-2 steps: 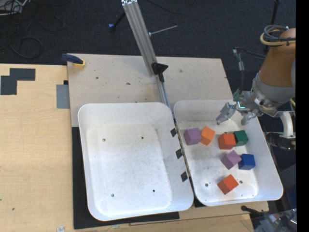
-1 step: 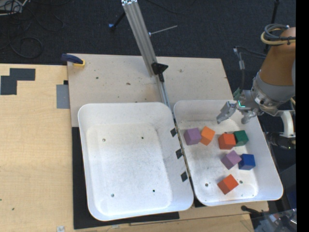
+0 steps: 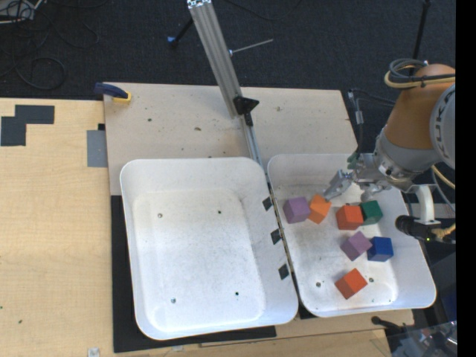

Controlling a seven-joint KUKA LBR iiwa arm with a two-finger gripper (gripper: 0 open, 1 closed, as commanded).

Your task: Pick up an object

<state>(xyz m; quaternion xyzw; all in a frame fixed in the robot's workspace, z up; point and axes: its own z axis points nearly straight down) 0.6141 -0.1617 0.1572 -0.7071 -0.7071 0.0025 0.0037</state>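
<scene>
On the far left, pale wood boards point(image 3: 44, 222) with a fine grain lay flat, with dark grey squares point(image 3: 26, 121) cut into them. A small blue and yellow clamp point(image 3: 111, 91) sat at the back corner of the tan bench point(image 3: 178, 121), which was dotted with little dark marks. The left bin point(image 3: 141, 199) was a wide, shallow white tray with round corners, and its floor looked dusty and speckled. A long silver metal bar point(image 3: 219, 58) with ridges leaned up from between the bins, with a black and white checked tip. Little black clips point(image 3: 275, 236) joined the two bins. The right bin point(image 3: 409, 292) was white and smooth too, and it held seven small blocks that looked like cubes with flat sides. A purple block point(image 3: 296, 209) touched an orange block point(image 3: 319, 209). Next came a red block point(image 3: 349, 216) pressed against a green block point(image 3: 371, 212). In front of them a second purple block point(image 3: 356, 245) touched a blue block point(image 3: 381, 248). Another red block point(image 3: 351, 282) sat alone near the front. The gripper point(image 3: 348, 182) was shiny grey metal, low over the back of the right bin, just behind the orange and red blocks. Its fingers looked a little apart, and no block was between them. Above it, the arm point(image 3: 420, 125) was round and smooth, orange and grey.
</scene>
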